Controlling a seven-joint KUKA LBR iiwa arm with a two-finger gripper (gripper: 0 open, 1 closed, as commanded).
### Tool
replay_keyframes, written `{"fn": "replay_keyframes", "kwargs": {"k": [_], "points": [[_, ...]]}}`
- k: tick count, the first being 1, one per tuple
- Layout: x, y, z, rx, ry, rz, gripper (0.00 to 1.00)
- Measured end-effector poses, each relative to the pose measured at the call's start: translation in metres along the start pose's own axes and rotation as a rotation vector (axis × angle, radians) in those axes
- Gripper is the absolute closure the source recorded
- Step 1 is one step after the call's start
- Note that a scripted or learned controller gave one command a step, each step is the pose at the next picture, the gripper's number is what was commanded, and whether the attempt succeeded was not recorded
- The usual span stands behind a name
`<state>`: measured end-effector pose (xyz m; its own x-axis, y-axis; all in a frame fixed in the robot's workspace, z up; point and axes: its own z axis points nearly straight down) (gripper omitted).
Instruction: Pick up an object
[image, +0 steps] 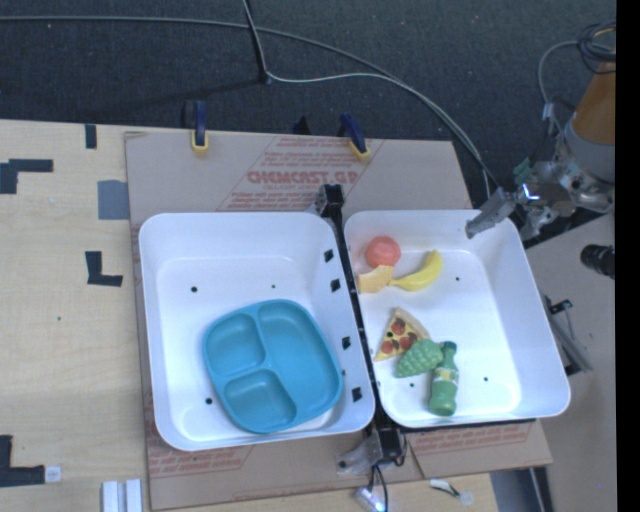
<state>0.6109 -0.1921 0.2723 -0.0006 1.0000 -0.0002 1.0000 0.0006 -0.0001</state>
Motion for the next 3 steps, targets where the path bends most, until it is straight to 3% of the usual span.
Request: {"fn": "replay_keyframes", "kwargs": {"k": [1,2,3], "points": [[0.04,-0.051,0.102,0.009,0.003,-0.001,0.0],[0.067,-0.093,0.16,0.007,0.002,0.0,0.0],[0.081,-0.127,0.187,0.0,0.0,0.0,0.0]]}}
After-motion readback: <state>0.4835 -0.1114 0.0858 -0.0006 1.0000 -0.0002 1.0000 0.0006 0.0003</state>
